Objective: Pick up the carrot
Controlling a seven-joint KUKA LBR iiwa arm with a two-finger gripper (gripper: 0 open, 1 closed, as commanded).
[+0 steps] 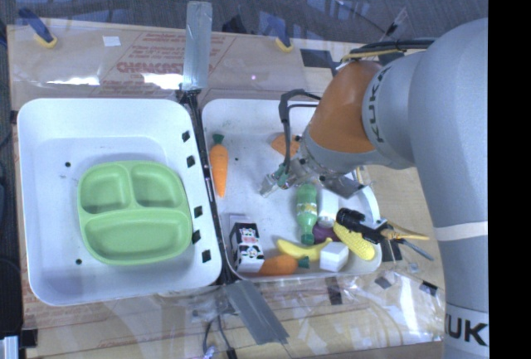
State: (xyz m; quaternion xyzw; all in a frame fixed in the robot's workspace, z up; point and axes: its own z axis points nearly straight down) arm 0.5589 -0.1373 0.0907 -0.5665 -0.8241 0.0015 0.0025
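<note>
Nearest the camera, along the front wall of the right bin (249, 113), lies a cluster of toy foods: a small black-and-white carton (246, 244) with a cow pattern whose print is too small to read, an orange piece (279, 264) beside it, a banana (300, 249), a white block (334, 256) and a corn cob (358, 242). Just behind them a green bottle (306, 208) stands near the pincer (278, 180), which hangs low over the bin floor; whether it is released or clenched I cannot tell, and nothing shows between its tips. In the left bin (50, 121) a green divided plate (133, 212) rests on the floor. The carrot (218, 167) lies in the right bin close against its left wall, green top pointing away, well apart from the pincer. On the grey arm (440, 117) the letters "KUK" read at the orange band. Farthest, on the desk (249, 50), red print reads roughly "CHEMCAST".
</note>
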